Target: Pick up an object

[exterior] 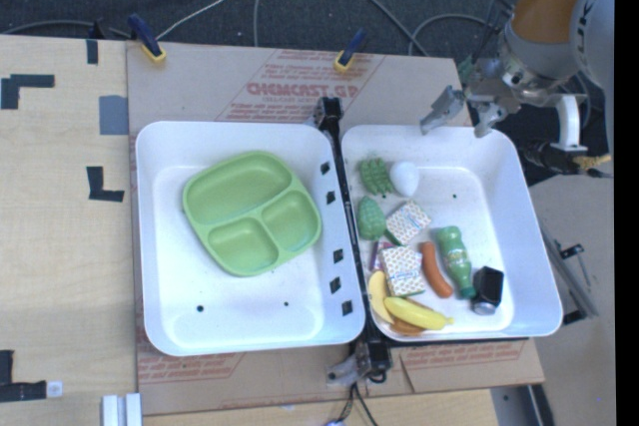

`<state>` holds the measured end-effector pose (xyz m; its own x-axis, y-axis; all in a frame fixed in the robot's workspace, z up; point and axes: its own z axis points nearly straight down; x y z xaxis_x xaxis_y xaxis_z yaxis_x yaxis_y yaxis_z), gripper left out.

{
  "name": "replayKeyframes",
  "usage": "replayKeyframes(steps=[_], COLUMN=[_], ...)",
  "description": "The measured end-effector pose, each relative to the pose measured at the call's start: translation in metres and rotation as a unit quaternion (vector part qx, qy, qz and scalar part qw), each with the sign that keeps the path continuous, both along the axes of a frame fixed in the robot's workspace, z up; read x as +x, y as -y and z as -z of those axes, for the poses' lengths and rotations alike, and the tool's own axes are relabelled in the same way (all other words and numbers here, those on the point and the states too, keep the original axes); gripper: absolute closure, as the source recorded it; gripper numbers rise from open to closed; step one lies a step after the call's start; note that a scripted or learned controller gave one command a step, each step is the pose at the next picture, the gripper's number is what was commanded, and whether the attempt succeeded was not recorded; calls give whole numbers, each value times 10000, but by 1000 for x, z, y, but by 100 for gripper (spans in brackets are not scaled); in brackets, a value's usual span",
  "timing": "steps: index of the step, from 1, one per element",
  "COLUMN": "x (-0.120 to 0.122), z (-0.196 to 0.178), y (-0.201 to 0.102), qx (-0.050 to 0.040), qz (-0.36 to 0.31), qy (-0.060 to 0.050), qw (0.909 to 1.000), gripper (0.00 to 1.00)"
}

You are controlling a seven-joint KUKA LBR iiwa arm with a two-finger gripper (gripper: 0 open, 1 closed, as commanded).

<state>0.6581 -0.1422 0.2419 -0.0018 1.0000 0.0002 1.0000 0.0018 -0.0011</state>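
My gripper (463, 117) hangs over the far rim of the right bin (519, 214), its two grey fingers spread apart with nothing between them. Below it in that bin lie a white egg (404, 178), a green leafy piece (375, 176), a second green piece (370, 217), two checkered packets (407, 222) (401, 268), an orange carrot (436, 271), a green bottle (456, 259), a black cup (487, 287) and a yellow banana (411, 311). All of them rest on the bin floor, apart from the gripper.
The left bin (165, 309) holds a green divided plate (252, 212). A black clip divider (339, 214) runs between the bins. Cables lie on the dark floor behind the cardboard sheet (290, 90), which is clamped at two points.
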Motion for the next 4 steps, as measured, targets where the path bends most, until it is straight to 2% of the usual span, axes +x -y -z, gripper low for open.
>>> replayKeyframes(steps=[1, 2, 3, 4], x=[-40, -123, -121, -122], z=[132, 152, 140, 141], y=[-31, -8, -8, -8], qx=[4, 1, 0, 6], qz=[1, 7, 4, 3], qy=[-20, 76, 94, 78], qw=[10000, 10000, 10000, 10000], gripper=[0, 0, 100, 0])
